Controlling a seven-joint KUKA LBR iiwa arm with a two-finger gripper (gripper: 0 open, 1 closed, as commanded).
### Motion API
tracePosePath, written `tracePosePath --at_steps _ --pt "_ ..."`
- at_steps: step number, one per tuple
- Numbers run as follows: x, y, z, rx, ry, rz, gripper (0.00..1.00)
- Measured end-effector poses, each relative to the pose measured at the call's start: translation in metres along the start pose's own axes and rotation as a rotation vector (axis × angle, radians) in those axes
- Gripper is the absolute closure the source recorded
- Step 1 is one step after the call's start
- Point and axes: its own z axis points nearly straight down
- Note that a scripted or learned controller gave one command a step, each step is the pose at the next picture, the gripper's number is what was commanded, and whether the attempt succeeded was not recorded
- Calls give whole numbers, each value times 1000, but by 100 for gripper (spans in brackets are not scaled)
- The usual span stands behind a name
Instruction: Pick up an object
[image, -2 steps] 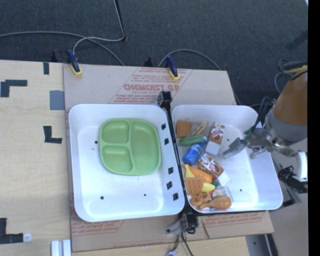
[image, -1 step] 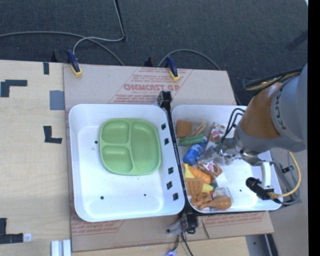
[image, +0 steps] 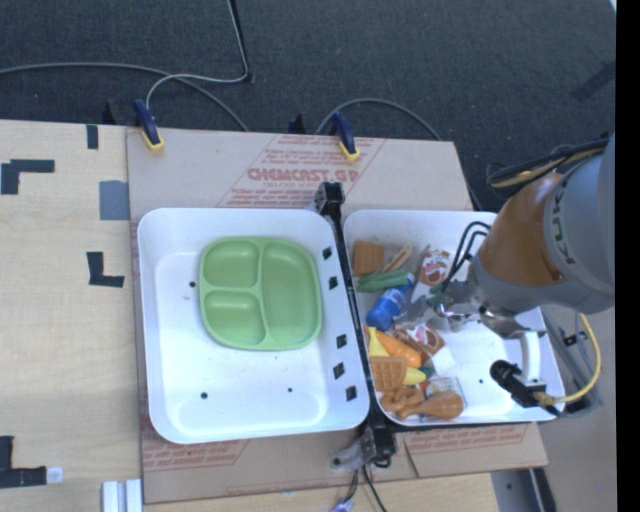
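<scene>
**Inspector:** Over the right-hand shallow white bin (image: 520, 405) the grey arm with the orange band (image: 535, 250) reaches down; the tool (image: 447, 303) sits low among the goods. Whether it is apart or together, I cannot tell.

**Clerk:** Progress?

**Inspector:** Nothing is seen lifted; I judge the pick not yet made.

**Clerk:** Nearest candidates?

**Inspector:** A blue plastic toy (image: 387, 306) lies just left of the tool, an orange carrot-shaped toy (image: 400, 350) below-left. The green divided plastic plate (image: 261, 292) lies well apart, left.
</scene>
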Motion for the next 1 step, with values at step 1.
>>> tracePosePath --at_steps 1 --pt "18 -20 11 3 -5 2 0"
